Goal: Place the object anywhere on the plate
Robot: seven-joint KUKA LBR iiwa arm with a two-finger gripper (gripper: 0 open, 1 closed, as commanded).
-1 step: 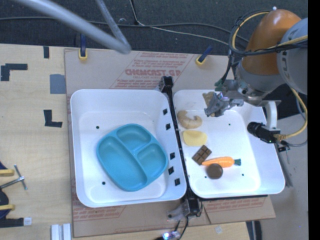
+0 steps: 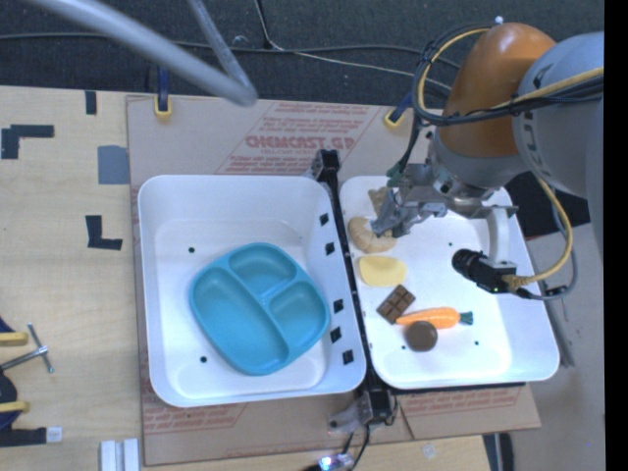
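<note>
— Plate (image 2: 258, 306)? Smooth blue plastic, three compartments, in left bin (image 2: 157, 263).
— Claw (image 2: 391, 219)? Metallic, low in right bin (image 2: 530, 351), over a tan lumpy piece (image 2: 361, 233); open or closed, cannot tell.

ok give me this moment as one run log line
tool low over right bin, by tan food piece | blue plate in left bin, bare | carrot, chocolate in right bin

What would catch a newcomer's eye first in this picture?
Probably the blue plate, alone in the left bin. Next, the grey and orange arm, its end effector low over the right bin, near small food items such as a carrot.
</note>
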